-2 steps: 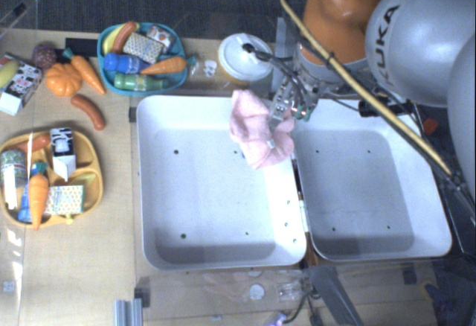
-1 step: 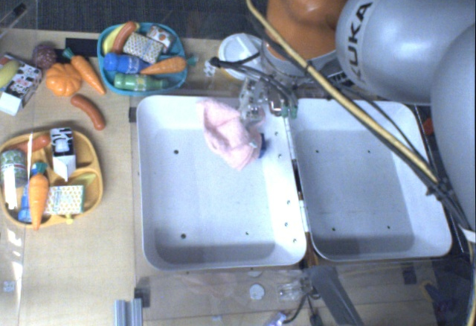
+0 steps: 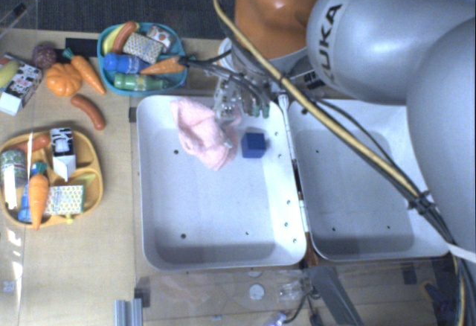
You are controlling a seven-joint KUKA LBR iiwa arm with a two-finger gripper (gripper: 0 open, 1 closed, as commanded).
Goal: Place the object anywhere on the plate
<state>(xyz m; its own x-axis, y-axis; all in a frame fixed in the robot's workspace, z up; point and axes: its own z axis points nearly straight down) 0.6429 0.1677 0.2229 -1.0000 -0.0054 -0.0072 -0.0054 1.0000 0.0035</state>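
Camera view: one pink cloth (image 3: 201,135), one blue cube (image 3: 253,144); pincer (image 3: 232,105) state I cannot tell.

place: robotics lab | evidence: grey KUKA arm (image 3: 387,42) with cables reaching over the worktop (image 3: 89,257) | 2 shallow white bins (image 3: 216,243) side by side | toy food in a blue bowl (image 3: 141,56) and yellow tray (image 3: 52,176) along the worktop's left edge
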